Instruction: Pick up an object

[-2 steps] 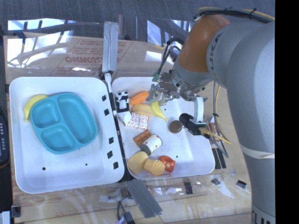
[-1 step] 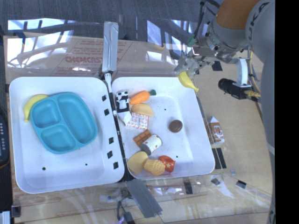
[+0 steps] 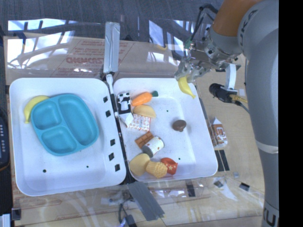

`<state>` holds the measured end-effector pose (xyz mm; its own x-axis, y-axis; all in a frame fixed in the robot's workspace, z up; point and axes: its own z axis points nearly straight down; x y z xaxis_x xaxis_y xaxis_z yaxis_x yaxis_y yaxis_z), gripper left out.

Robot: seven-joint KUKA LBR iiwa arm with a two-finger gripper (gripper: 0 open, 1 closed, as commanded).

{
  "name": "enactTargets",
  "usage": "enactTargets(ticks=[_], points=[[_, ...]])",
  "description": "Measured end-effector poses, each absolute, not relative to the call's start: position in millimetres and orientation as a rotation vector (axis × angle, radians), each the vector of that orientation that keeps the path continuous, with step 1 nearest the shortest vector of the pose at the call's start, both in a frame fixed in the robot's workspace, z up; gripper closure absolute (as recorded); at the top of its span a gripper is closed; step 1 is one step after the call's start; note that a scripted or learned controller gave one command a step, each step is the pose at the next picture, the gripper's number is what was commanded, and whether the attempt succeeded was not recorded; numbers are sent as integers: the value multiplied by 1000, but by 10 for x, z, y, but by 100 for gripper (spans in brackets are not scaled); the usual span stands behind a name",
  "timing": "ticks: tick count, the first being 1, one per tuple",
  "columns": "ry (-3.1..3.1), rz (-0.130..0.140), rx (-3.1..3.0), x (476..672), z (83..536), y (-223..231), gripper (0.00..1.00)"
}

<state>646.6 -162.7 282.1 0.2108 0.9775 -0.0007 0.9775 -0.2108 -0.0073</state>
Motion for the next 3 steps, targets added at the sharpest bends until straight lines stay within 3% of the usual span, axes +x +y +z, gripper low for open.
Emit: enactTargets(ticks=[1,2,3], points=[[-1525,11,-2738,6192,2171,-1370,100],[-1534,13,-2731,6197,2272,-1362,100],[-2062,6,-2365,6116,2314,-1290,100]])
